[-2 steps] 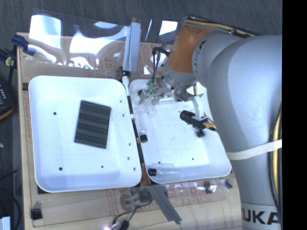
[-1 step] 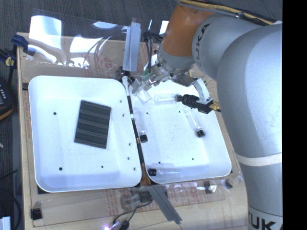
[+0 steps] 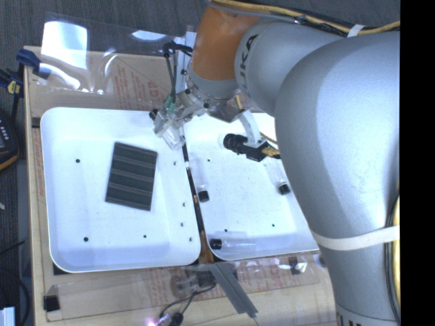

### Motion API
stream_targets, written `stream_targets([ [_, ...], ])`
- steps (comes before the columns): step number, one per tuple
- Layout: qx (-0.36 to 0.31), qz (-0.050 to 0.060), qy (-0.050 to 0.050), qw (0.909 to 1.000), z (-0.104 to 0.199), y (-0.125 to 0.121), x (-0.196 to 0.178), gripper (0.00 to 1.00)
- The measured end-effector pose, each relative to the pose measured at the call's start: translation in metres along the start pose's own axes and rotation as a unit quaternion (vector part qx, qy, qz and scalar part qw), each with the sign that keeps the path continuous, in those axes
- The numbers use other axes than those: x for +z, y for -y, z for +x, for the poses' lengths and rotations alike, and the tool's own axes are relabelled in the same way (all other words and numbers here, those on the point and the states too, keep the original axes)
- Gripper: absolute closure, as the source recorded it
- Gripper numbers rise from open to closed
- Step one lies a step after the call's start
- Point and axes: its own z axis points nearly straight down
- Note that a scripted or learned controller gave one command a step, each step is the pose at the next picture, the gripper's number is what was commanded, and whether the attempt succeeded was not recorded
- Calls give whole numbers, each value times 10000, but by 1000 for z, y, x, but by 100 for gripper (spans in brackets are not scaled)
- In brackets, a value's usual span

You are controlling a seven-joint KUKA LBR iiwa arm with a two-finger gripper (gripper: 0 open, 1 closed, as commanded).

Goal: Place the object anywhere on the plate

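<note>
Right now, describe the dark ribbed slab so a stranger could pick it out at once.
Find the two white bins; take the left bin, away from the grey arm. Near its middle lies the dark ribbed slab, a flat grey rectangle lined with grooves, slightly tilted. It is the largest dark shape on the white floor; the rest are small black dots.

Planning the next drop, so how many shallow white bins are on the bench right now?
2. The left shallow white bin holds a dark ribbed rectangular plate; the right shallow white bin lies beside it, partly covered by the grey arm.
</note>
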Motion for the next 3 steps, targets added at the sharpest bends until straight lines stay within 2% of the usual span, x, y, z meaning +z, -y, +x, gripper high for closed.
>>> stream_targets([
  [1,2022,6,2,9793,80,-19,-2,100],
  [2,2901,-81,3,9570,122,52,92,100],
  [3,5698,-89,-49,8217,140,44,92,100],
])
